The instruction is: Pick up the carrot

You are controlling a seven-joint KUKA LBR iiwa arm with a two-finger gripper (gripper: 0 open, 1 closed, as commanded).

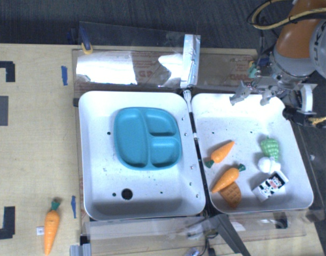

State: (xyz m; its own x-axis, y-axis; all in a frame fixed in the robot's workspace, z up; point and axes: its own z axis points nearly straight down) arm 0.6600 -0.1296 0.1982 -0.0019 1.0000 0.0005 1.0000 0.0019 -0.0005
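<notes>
Orange carrots (221,152) and (227,178) lie near each other at 8 o'clock in right bin (301,191). Gripper (253,96) at bin's 12, fingers spread, empty — risk: clipping both, or waffle (231,194) snagging.

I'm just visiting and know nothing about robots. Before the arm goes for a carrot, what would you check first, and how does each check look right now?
1. A carrot lies in the right bin: ok. The upper carrot and the lower carrot are both there.
2. Nothing lies on top of the upper carrot: ok.
3. The lower carrot is free of neighbours: not ok. It lies against the waffle piece.
4. The gripper is not yet over a carrot: ok. It hangs above the bin's far edge.
5. Nothing is between its fingers: ok.
6. Which carrot is meant: cannot tell. A third carrot lies on the bench outside the left bin.
</notes>
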